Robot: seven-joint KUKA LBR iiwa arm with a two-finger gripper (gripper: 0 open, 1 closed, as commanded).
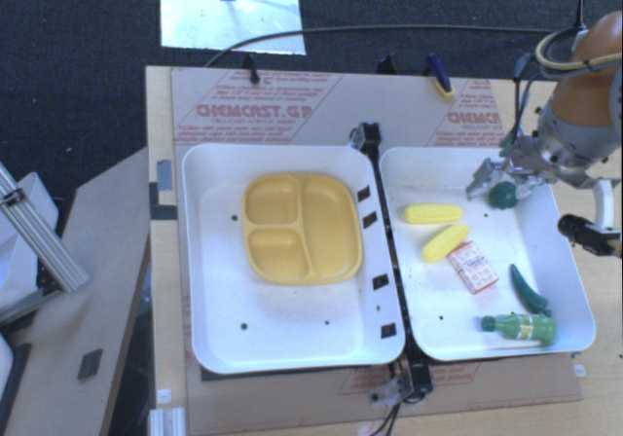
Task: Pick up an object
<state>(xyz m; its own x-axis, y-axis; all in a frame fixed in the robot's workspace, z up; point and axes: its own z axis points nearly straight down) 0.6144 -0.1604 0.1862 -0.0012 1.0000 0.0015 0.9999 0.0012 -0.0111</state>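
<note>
A small dark green round thing [502,195] lies in the right bin [574,312], near its far right side, and the gripper [498,181] sits right over it, its grey fingers [480,180] reaching down and to the left; whether they are spread or pinching the green thing cannot be told from this slant; the arm [584,93] comes in from the right, its orange band above the wrist; nearer the middle of the same bin lie two yellow corn cobs [433,214], one just in front of the other, with a red and white packet [472,267] beside the nearer cob; a dark green pepper [528,289] lies by the right wall, and a green bottle with a yellow label [520,327] rests on its side at the front; the left bin [209,327] holds a yellow divided plate [300,227] in its middle
</note>
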